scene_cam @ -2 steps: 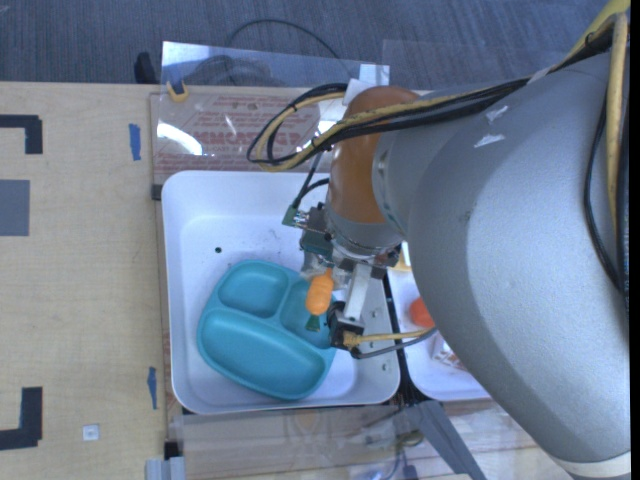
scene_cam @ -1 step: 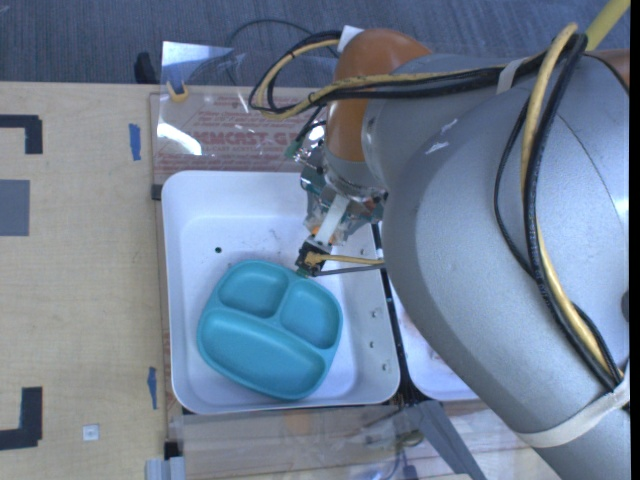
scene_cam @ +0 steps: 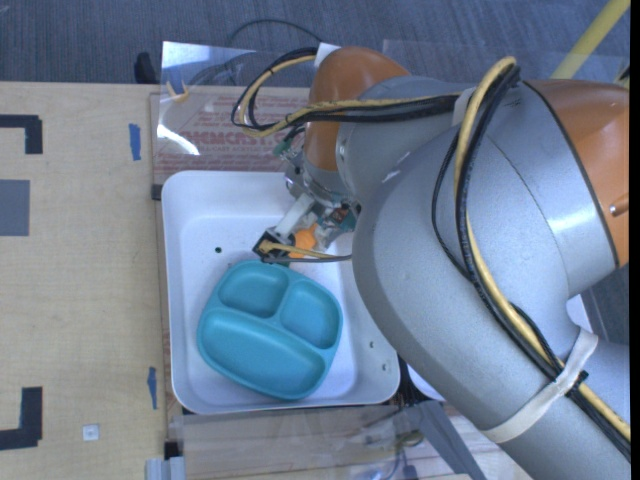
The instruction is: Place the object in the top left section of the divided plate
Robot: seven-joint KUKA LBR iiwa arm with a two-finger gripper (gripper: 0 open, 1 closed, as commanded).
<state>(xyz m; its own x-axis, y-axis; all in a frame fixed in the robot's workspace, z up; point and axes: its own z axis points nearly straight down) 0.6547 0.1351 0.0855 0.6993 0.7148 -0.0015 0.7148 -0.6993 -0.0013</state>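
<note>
Hanging close under the wrist, a small orange object (scene_cam: pixel 306 236) is just beyond the upper rim of the blue divided plate (scene_cam: pixel 262 353). I cannot tell if the jaws are apart or clamped on it. To place it well, centre it over the top left section (scene_cam: pixel 254 290) and release low, so it does not roll into the white bin (scene_cam: pixel 190 218).

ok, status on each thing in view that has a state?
divided plate: right way up in the white bin, all three sections empty.
orange object: small, at the gripper, past the plate's far rim, not on the plate; gripped or not, cannot tell.
gripper: low over the bin, just beyond the plate's far rim.
white bin: holds the plate.
</note>
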